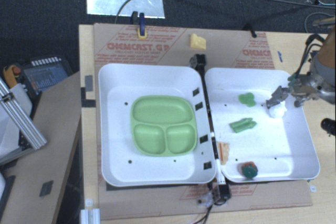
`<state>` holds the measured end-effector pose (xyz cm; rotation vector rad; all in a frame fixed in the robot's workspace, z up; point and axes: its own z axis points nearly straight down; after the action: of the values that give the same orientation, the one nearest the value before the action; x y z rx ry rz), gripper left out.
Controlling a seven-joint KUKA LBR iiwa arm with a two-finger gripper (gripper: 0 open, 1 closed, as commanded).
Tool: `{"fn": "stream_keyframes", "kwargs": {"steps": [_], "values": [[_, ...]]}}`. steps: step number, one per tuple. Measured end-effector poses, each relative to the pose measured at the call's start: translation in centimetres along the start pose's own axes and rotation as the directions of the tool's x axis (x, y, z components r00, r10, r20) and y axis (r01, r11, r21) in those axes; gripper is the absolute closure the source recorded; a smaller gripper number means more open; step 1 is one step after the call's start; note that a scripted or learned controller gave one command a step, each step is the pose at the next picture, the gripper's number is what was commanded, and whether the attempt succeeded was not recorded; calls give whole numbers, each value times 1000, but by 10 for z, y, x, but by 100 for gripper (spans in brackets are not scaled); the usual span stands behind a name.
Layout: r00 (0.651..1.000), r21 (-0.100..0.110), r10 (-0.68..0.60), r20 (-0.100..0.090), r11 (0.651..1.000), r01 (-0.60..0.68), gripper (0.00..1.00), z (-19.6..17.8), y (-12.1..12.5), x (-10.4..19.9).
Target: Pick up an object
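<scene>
My gripper [284,99] hangs over the right side of the right bin [299,165], reaching in from the right. Just under its tip lies a small white object [276,110]; whether it is touched or gripped I cannot make out. To the left of it sits a small green leafy piece [247,98]. A longer green pod-like piece [242,125] lies near the bin's middle. A red and green round item [249,169] rests at the front edge, and a thin orange strip [223,152] lies by the front left wall.
The left bin [113,113] holds a pale green divided plate [163,125]. A yellow block [198,41] lies on the cardboard behind the bins. A black divider with clips [205,113] runs between the bins. Cables cross the dark floor beyond.
</scene>
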<state>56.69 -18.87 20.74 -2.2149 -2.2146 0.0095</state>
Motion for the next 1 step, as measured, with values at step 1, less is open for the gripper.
{"fn": "stream_keyframes", "kwargs": {"steps": [1], "values": [[1000,-12,-4,3,1000,4,0,-7,3,1]]}}
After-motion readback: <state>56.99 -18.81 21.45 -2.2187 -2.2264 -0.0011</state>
